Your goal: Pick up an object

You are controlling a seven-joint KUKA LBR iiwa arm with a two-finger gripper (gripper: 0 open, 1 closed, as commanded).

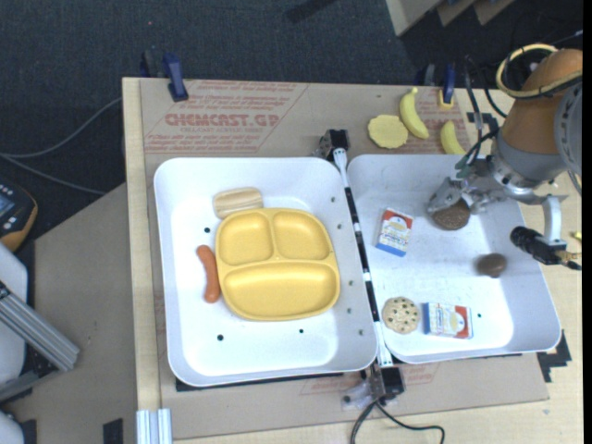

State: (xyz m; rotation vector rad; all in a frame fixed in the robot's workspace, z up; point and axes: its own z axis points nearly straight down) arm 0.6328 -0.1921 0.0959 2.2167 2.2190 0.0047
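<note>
**Gripper settled over a small brown disc in the right bin**

The bench carried two shallow white plastic bins side by side. The left bin (176, 276) held a yellow three-compartment plastic tray (276, 265), a tan bread-roll-shaped toy (238, 201) just beyond its far edge, and an orange-red toy sausage (209, 273) lying along its left side.

The right bin (518, 331) held the smaller things, well apart from one another: a flat red, white and blue carton (448, 320) near the front, a small red-and-white packet (395, 232) towards the left, a round chocolate-chip cookie (400, 314) beside the flat carton, a dark brown round lump (491, 265) near the right side, and a brown round disc-shaped piece (451, 217) at the far side.

The grey arm with its orange band (532, 128) reached in from the right, and its gripper (455, 202) sat directly over the brown disc, touching or nearly so. Whether it had closed on the disc could not be told from this slant.

Judging by its looks, the disc was a light, stiff toy food, flat and low, so little of its edge stood up to be taken. A pinch across its width, fingers reaching down to the bin floor, would likely serve best. Its smooth round rim could slip sideways out of a shallow or off-centre grip
</note>
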